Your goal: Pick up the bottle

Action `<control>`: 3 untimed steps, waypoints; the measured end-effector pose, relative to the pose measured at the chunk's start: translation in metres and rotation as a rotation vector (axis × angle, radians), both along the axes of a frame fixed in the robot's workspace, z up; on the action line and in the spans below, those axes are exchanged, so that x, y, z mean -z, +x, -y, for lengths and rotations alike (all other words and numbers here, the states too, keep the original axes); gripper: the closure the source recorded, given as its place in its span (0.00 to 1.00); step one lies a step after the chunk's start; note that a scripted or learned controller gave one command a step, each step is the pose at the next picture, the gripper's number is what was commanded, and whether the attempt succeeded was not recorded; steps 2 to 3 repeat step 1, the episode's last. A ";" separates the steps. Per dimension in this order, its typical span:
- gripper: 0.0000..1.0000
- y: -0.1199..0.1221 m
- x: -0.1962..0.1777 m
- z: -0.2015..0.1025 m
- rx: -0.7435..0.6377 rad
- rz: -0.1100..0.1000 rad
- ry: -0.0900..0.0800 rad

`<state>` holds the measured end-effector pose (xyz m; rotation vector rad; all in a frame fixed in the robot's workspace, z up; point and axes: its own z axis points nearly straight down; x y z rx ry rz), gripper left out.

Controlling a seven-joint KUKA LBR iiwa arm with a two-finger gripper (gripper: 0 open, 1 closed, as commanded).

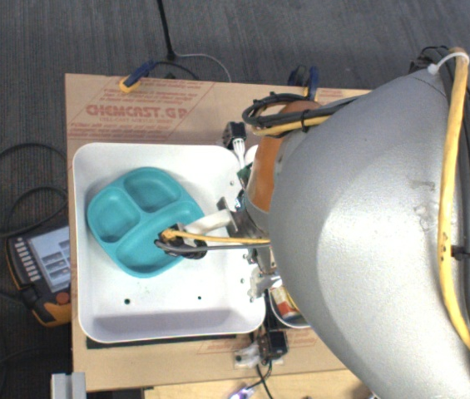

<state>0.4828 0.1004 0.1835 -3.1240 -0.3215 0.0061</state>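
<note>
The divided plate (135, 219) is plain teal; the bin (135, 327) is white. The cardboard sheet (135, 110) is tan with faded red lettering. The arm (368, 239) is grey with an orange band (264, 177). The floor (51, 23) is dark grey, finely ribbed.

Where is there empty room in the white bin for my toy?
The shallow white bin has bare floor along its lower wall, below the teal three-compartment plate, and in its upper right corner. It is crowded at the plate's right edge, under the grey arm.

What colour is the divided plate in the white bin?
Plain teal, no pattern. The divided plate shows clearly in the camera view.
</note>
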 end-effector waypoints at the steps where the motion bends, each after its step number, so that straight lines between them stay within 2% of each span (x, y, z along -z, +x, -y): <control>1: 1.00 0.000 -0.009 0.001 0.000 -0.003 0.000; 3: 1.00 0.000 -0.009 0.001 0.000 -0.003 0.000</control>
